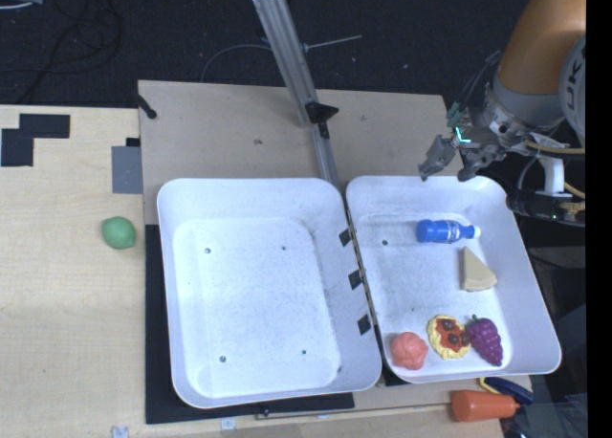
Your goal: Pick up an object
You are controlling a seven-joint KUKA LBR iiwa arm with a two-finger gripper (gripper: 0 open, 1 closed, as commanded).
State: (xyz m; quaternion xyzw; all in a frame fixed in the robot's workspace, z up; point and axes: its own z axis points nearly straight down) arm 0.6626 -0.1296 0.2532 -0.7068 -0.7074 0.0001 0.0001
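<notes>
The gripper (449,164) hung above the right bin's (535,312) far rim, fingers spread apart and holding nothing. Just below it lay a blue bottle (445,230); farther down were a cheese wedge (477,271), grapes (486,339), a pizza slice (448,336) and a pink ball (409,350). Left stood the other bin (182,235), and beyond it a green ball (120,232) on the pale bench (57,312).

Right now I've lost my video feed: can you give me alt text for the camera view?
The claw hangs over the far rim of the right bin, holding nothing. That bin contains a blue bottle, a cheese wedge, purple grapes, a small pizza toy and a pink ball. A green ball lies on the bench left of the left bin.
</notes>
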